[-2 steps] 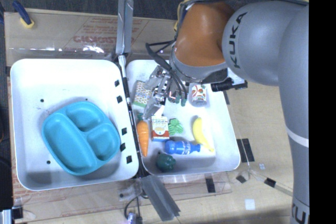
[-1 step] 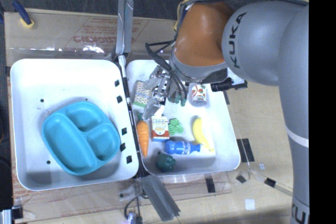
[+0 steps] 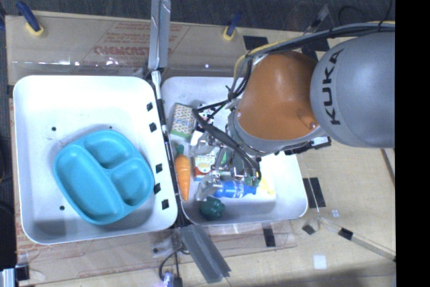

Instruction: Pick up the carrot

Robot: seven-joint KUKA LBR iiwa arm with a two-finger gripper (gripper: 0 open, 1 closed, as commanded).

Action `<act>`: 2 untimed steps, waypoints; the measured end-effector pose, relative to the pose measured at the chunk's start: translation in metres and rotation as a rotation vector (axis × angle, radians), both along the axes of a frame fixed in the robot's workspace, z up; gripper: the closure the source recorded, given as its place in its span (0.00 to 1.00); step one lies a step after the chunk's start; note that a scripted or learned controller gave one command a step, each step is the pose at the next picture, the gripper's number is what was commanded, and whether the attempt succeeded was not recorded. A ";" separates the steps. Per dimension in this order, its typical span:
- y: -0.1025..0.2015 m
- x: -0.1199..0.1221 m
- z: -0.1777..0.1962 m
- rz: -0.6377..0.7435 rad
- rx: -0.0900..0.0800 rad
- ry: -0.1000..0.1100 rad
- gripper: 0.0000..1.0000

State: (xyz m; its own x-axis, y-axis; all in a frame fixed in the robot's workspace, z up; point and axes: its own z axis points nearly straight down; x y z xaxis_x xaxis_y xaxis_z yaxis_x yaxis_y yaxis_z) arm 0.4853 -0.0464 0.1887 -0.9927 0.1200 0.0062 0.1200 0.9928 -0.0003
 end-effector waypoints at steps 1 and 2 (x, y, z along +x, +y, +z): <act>-0.049 0.015 -0.095 0.076 0.002 -0.010 0.00; -0.024 0.006 0.001 0.211 0.001 -0.003 0.00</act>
